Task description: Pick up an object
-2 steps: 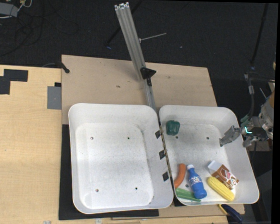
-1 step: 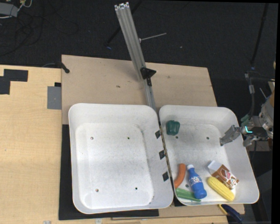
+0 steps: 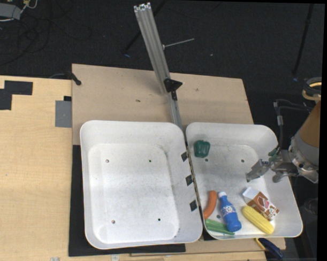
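Our tool [image 3: 267,169] hangs spread and empty over the right bin [image 3: 235,134]. The brown carton [image 3: 262,205], yellow corn [image 3: 258,219] and blue bottle [image 3: 229,212] crowd its near right corner; we risk nudging neighbours or catching the wall.
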